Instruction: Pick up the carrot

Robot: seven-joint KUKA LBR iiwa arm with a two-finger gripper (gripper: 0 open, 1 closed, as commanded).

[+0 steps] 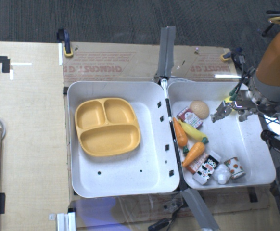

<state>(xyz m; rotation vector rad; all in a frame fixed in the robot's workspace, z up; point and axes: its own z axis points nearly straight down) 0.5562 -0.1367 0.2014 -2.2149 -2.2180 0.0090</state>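
1. Two shallow white bins sit side by side on the table [24, 129]; the left bin [82, 177] carries a yellow divided plate [108, 126] lying flat in its upper left part.

2. In the right bin [255, 172], two carrots lie near the left wall: one carrot [180, 132] runs along the wall, its tip pointing up the frame, and a second carrot [194, 153] lies slanted just below it.

3. A yellow banana-like piece [194, 131] rests between the two carrots, touching or nearly touching the upper one, and a small red-and-white packet [187, 115] and a tan egg-shaped item [199, 109] sit just above it.

4. Below the second carrot, a black-and-white carton [206, 169] crowds its lower end, with a white lump [222, 175] and a small spotted can [234, 167] beside it near the bin's front wall.

5. The grey arm with its orange band [278, 57] reaches in from the right, wrist tilted toward the left; its fingers [222, 112] hang over the upper middle of the right bin, right of the egg-shaped item and apart from both carrots. Nothing is seen between them, and whether they are spread or closed cannot be told.
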